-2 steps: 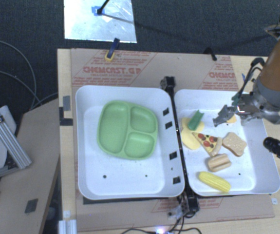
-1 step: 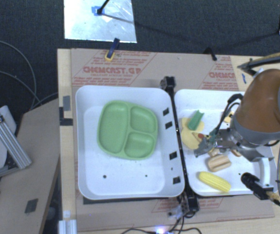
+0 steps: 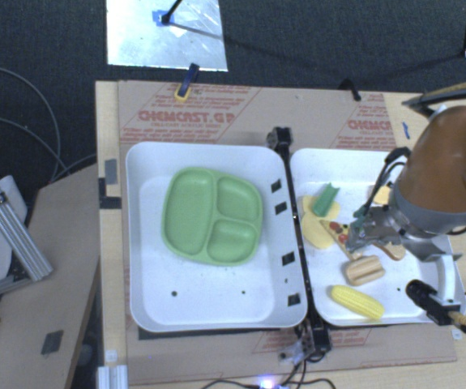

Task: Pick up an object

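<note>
I'm down in the right bin (image 3: pixel 338 162) now, my gripper (image 3: pixel 362 235) low over the small heap of toy food at its middle. Whether my gripper is open or shut I cannot tell from up here; the wrist hides it. No object shows in my hold, so I call nothing picked yet.

Choices around me: a green piece (image 3: pixel 325 199) just up-left, a pale yellow slice (image 3: pixel 317 232) beside it, a tan roll (image 3: pixel 362 271) just below me, and the corn (image 3: pixel 356 301) nearer the front wall. The roll looks the best target: it lies apart enough from the rest.

To do this well, I'd centre over one piece only, line the grip across its short side, go straight down, close, then lift slowly and check.

The left bin (image 3: pixel 147 294) holds the green tray (image 3: pixel 213 215); that's well apart from me.
</note>
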`<state>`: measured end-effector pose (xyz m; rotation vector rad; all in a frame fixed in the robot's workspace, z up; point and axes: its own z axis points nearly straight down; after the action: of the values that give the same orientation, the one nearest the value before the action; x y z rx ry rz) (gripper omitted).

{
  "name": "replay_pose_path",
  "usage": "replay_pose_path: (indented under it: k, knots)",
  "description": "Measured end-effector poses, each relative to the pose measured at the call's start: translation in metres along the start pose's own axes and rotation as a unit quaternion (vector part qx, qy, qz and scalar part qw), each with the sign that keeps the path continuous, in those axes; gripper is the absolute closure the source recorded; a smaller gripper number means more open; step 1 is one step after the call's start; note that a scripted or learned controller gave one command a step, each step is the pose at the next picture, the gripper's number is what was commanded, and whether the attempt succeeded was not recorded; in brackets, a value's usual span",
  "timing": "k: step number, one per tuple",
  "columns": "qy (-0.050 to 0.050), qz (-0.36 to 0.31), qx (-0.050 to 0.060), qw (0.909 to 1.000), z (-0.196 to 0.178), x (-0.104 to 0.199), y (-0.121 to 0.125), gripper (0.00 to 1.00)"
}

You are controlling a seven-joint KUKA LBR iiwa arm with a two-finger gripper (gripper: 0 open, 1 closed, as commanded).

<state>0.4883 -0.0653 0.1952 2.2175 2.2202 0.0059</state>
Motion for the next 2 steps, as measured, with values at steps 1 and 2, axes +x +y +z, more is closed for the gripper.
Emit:
replay_pose_path:
  k: [1, 2]
  knots:
    - [0.002, -0.005, -0.008, 1.0, -0.221, 0.075, 0.001, 1.0]
    - [0.001, -0.005, 0.007, 1.0, -0.115, 0.155, 0.01, 1.0]
